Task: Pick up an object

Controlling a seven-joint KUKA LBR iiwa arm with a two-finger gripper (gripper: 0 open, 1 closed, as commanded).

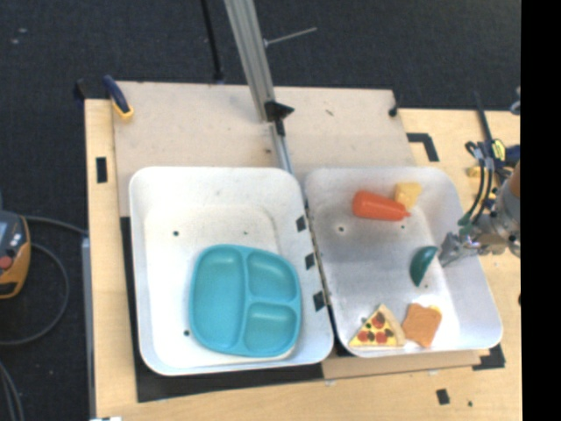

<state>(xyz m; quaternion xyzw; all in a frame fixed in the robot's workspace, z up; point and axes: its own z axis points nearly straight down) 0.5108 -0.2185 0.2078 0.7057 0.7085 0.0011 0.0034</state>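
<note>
In the right bin (465, 323) lie several toy items. An orange carrot-like piece (378, 205) and a small yellow chunk (407, 192) rest near the far wall. A dark teal piece (423, 264) sits toward the right side. At the near edge are a pizza slice (379, 329) and an orange toast-like piece (422, 324). My gripper (453, 251) reaches in from the right, low over the right bin's right side. Its tip is just to the right of the teal piece, very close to it. Nothing is visibly held.
The left bin (158, 200) holds a light blue divided plate (246, 300). A slanted aluminium post (252, 51) rises behind the bins. A dark divider strip (312, 253) separates the two bins. Cables hang by the arm (491, 182) at the right.
</note>
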